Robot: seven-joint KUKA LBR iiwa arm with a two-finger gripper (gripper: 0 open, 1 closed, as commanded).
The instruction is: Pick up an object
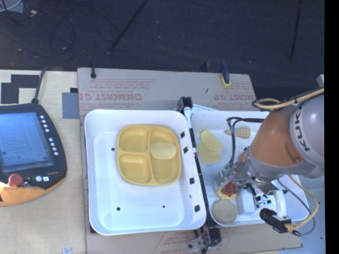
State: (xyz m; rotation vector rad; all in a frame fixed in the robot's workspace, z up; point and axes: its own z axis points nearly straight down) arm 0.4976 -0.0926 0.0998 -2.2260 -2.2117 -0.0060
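Note:
In the right bin (207,121) lie pale yellow flat pieces (211,142), a small corn-like piece (241,133), a red and yellow item (228,190) and a beige round disc (225,211). My gripper (237,181) hangs low over the red and yellow item, at the bin's near middle. The arm's orange band and wrist cover the fingers from above. The left bin (100,194) holds a yellow divided plate (135,163) with a pale round piece (163,151) in its far right compartment.
A teach pendant (29,147) rests on the bench at the far left. Cables (304,218) trail from the wrist across the right bin's near corner. A black divider (193,163) runs between the bins. Cardboard (132,91) lies under both.

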